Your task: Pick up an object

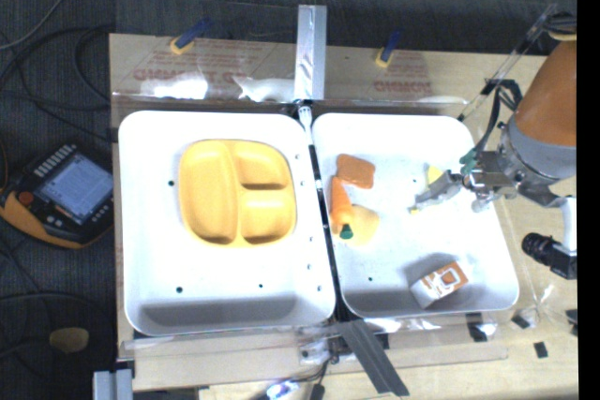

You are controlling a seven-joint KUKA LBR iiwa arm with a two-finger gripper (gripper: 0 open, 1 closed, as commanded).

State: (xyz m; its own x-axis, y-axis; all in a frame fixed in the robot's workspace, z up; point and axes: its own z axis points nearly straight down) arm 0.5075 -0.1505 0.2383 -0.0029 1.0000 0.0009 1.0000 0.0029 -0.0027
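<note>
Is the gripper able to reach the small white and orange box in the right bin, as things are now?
Probably yes. The box lies alone near the front of the right bin, and the gripper hangs over that same bin with nothing between them.

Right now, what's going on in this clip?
A grey arm reaches in from the right, its gripper over the right bin, apparently holding nothing. In that bin lie an orange block, a carrot-like toy and a small carton. The left bin holds a yellow divided tray.
</note>
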